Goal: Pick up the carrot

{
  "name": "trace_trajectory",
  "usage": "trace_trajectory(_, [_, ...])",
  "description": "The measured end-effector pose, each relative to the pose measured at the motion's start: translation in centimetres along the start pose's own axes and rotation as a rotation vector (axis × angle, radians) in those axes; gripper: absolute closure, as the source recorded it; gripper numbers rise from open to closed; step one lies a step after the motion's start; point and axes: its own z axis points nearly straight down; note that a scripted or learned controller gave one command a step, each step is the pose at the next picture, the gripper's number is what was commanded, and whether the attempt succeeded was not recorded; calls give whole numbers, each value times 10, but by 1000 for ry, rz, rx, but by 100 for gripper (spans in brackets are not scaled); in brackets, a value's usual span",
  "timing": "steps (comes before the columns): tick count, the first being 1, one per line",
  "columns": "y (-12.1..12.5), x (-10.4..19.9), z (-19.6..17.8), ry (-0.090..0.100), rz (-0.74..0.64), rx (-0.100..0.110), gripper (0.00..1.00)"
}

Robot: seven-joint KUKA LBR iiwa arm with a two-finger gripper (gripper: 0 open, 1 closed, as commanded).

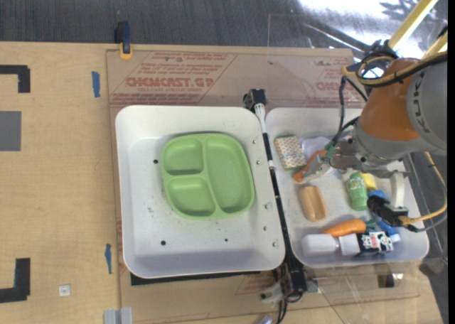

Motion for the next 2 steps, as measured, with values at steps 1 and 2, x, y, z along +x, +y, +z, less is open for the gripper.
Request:
trace_trajectory(1, [-83,-38,8,-2,-199,-5,0])
trace_trajectory(2, [-88,-18,8,-7,-405,-6,0])
